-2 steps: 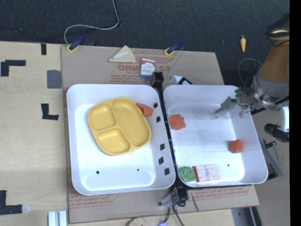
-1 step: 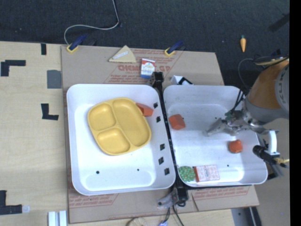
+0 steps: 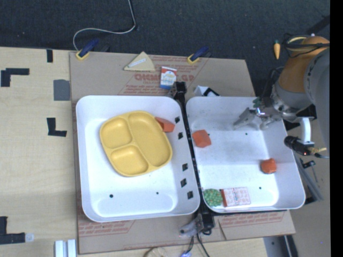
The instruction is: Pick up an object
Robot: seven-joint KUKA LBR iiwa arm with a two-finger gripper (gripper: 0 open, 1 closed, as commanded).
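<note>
Objects for picking lie in both white bins, and you can take stock of them from above. In the right bin [image 3: 284, 194] you see an orange block [image 3: 201, 138] near its left wall, a smaller orange piece [image 3: 268, 166] toward the right wall, and along the lower edge a green round item [image 3: 213, 197] just beside a flat red-and-white packet [image 3: 236, 196]. In the left bin [image 3: 91, 197] a yellow three-compartment plate [image 3: 135, 142] sits tilted across the middle, and a small orange piece [image 3: 166, 125] touches its upper right rim.

You find the jaws [image 3: 256, 118] at the upper right of the right bin, at the end of the grey arm [image 3: 308, 74] that comes in from the right of the frame. Their tips look slightly spread, with the bin's white floor showing between them, and they have hold of nothing. They stand well apart from every object in that bin.

On the cardboard-covered surface [image 3: 107, 74] above the bins you see a small red-and-white carton [image 3: 168, 77] and a pale triangular piece [image 3: 141, 62].
</note>
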